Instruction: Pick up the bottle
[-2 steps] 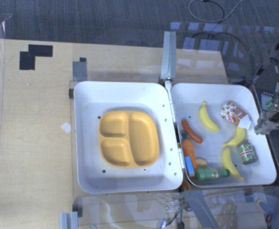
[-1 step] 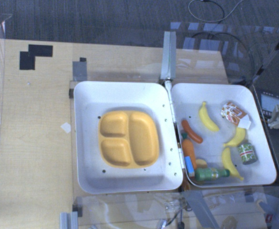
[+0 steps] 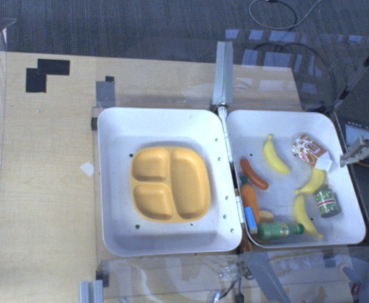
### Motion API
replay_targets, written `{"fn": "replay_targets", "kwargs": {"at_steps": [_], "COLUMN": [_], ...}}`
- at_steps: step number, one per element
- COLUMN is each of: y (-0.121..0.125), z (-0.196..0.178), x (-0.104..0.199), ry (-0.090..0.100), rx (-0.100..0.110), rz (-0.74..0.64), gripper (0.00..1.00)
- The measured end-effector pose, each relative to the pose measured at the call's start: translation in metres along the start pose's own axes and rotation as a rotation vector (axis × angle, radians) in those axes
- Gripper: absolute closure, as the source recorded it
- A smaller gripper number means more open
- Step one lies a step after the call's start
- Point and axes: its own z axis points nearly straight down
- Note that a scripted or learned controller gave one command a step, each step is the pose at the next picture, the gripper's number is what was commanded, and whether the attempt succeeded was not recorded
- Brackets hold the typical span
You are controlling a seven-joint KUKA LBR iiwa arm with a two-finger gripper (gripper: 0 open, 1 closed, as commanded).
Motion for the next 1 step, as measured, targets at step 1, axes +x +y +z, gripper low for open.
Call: {"fn": "replay_targets", "kwargs": {"at_steps": [1], "y": [-0.0076], "z": [0.1046], "x": [0.0319], "ry": [0.001], "rx": [0.003], "rz": [0.048], "gripper": [0.00]}}
